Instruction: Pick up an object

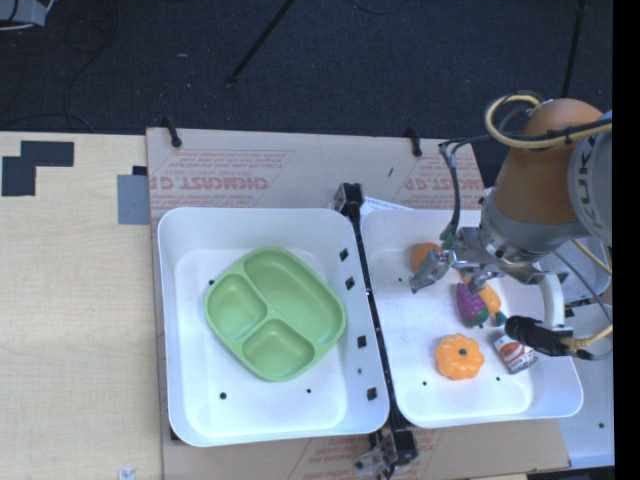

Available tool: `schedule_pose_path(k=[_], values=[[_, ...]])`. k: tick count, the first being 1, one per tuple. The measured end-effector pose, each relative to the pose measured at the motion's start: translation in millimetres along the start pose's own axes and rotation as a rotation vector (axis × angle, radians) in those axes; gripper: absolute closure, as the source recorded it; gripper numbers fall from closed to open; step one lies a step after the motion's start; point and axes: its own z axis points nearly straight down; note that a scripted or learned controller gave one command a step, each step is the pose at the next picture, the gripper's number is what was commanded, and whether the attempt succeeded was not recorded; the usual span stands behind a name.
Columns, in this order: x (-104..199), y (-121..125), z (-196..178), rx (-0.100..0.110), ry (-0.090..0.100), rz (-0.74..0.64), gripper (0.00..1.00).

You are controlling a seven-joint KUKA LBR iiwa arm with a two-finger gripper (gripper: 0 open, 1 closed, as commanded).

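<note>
1. Reaching in from the right, the arm [545,183] hangs over the right bin [420,408]; whether its claw [452,263] is open or closed, I cannot tell.
2. Lying flat in the left bin [190,408], the green divided plate [274,312] runs its long axis diagonally.
3. An orange pumpkin [458,356] sits near the right bin's front.
4. A purple toy [471,302] stands lengthwise just beside the claw, crowding it.
5. A small can [513,352] lies right of the pumpkin.

We see our gripper [432,268] over the right bin [420,388], near a toy pumpkin [458,357]; a green plate [274,312] sits left.
</note>
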Motion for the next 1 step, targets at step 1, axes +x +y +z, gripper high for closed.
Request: schedule_pose_path(k=[1], values=[[-0.3,2.8,-7.2,-0.012,-0.001,-0.002,0.0]])
